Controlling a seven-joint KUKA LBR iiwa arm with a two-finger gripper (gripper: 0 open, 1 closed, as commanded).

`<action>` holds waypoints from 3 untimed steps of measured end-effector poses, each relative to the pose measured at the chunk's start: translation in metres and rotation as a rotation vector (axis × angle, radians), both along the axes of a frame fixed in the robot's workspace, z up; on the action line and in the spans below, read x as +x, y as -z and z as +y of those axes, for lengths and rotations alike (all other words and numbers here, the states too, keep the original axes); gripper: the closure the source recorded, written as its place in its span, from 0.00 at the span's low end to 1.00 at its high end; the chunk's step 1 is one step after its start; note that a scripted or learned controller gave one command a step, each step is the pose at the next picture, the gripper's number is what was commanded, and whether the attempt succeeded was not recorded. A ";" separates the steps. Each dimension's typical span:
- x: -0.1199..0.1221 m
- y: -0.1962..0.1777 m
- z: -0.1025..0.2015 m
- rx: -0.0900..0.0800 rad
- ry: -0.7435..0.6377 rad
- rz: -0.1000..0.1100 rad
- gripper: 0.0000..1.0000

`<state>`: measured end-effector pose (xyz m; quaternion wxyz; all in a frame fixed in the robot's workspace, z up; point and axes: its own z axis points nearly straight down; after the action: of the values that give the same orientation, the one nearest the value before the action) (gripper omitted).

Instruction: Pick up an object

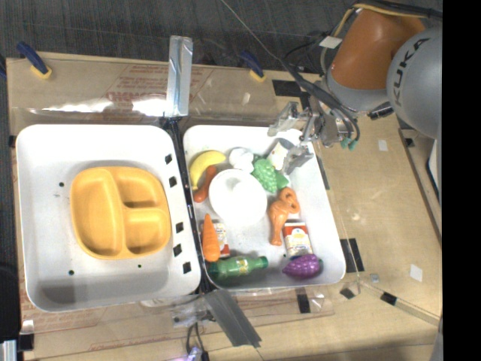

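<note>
We judge the approach is under way: the gripper (294,143) hangs over the far right corner of the right bin (335,228), and we cannot tell its spread or see anything held. The nearest candidate is the knobbly green broccoli toy (268,174) just below it; we would descend straight and close across its narrow waist. Beside it lie a smooth white round lid (237,194), a glossy banana (204,164) and a slick bottle (237,266). The left bin (37,156) holds 1 yellow divided tray (120,210).
</note>
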<state>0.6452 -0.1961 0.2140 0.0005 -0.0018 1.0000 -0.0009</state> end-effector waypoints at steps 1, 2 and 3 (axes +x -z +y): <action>-0.007 0.098 0.004 -0.001 -0.144 -0.006 0.00; -0.050 0.122 0.000 0.002 -0.086 0.000 0.00; -0.047 0.110 0.002 0.000 -0.094 -0.004 1.00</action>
<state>0.5982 -0.1939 0.1040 0.0028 -0.0489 0.9988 -0.0007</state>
